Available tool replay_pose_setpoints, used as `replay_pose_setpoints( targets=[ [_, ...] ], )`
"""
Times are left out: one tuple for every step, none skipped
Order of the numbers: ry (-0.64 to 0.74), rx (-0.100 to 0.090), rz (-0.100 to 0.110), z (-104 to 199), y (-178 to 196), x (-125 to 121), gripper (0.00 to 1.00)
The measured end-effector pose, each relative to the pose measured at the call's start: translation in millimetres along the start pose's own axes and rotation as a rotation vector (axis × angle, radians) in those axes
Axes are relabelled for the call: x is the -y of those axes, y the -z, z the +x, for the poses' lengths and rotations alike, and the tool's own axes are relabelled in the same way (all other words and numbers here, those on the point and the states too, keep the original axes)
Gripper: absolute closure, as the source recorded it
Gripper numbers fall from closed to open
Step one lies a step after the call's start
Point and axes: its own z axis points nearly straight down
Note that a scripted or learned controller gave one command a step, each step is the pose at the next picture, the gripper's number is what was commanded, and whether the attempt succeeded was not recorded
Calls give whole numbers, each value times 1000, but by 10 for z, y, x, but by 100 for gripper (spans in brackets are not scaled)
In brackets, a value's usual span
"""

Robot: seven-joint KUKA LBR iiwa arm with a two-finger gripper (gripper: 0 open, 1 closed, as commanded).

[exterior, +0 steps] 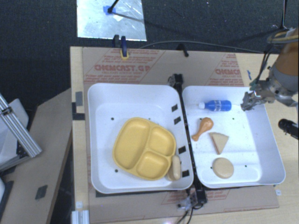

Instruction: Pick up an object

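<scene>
The grey arm [286, 73] reaches in from the right at the upper edge of the right bin [268, 139], its orange-banded wrist high over the rim and its pincer [247, 101] pointing down and leftward above the bin's far right corner, just right of the blue bottle [218, 105]. Nothing shows between the pincer's tips, and at this size it cannot be told how far apart they stand. Two shallow white bins sit side by side on the worktop [56, 125], touching along a central seam. The right bin carries four loose things: one blue bottle with a white cap lying on its side near the far wall, one orange drumstick-shaped toy [202, 127] lying at a slant just below it near the seam, one pale wedge [218, 141] like a slice of cheese near the middle, and one round tan disc [223, 167] near the front wall. The left bin [107, 101] carries two things: one yellow compartment tray [145, 148] with three sections, set at an angle, and one small beige oblong piece [175, 168] touching the tray's lower right edge. All six objects lie flat on the bin floors, none lifted.
</scene>
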Motion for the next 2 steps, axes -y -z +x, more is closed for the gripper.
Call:
replay_pose_setpoints(
  targets=[
    [4, -3, 5, 442, 21, -21, 100],
    [5, -4, 6, 1018, -50, 16, 100]
  ],
)
